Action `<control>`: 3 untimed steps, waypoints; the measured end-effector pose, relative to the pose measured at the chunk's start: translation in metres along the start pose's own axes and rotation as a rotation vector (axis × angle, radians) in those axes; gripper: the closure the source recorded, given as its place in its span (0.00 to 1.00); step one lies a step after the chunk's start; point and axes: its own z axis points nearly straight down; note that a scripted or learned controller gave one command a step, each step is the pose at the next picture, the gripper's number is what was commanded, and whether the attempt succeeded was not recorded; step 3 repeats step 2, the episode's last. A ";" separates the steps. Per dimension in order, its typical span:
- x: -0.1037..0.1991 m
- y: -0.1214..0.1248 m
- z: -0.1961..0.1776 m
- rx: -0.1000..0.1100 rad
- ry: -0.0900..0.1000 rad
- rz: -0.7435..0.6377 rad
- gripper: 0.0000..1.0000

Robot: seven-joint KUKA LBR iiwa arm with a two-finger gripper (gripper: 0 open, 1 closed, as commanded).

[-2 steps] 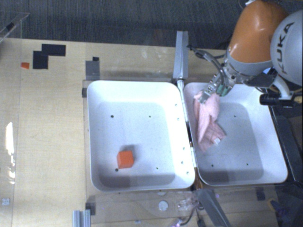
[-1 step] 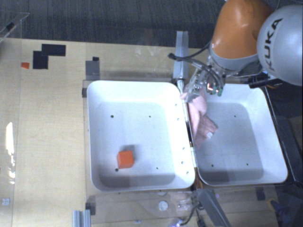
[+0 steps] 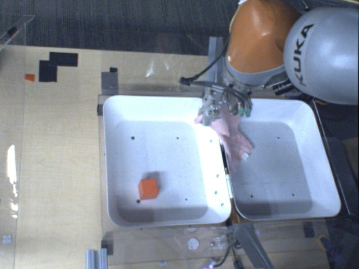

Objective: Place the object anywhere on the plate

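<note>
- Holding a soft pink cloth [image 3: 234, 136] between my gripper [image 3: 224, 110] fingers, above the seam between the two white bins [image 3: 168, 108].
- It looks light and floppy; pinching one bunched top edge works best.

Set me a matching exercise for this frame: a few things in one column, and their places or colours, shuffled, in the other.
Things:
1. orange block
2. pink cloth
3. black L-shaped mark
4. orange band

Descriptions:
A. on the bench top, upper left of the view
B. on the arm, above the wrist
C. on the floor of the left bin
D. hanging under the gripper, above the seam where the two bins meet

Pairs: 1-C, 2-D, 3-A, 4-B
</note>
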 end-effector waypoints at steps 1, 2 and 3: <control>-0.008 0.053 -0.001 -0.001 0.000 -0.002 1.00; -0.008 0.053 -0.002 -0.001 -0.001 -0.002 0.00; -0.008 0.053 -0.002 -0.001 -0.001 -0.002 0.00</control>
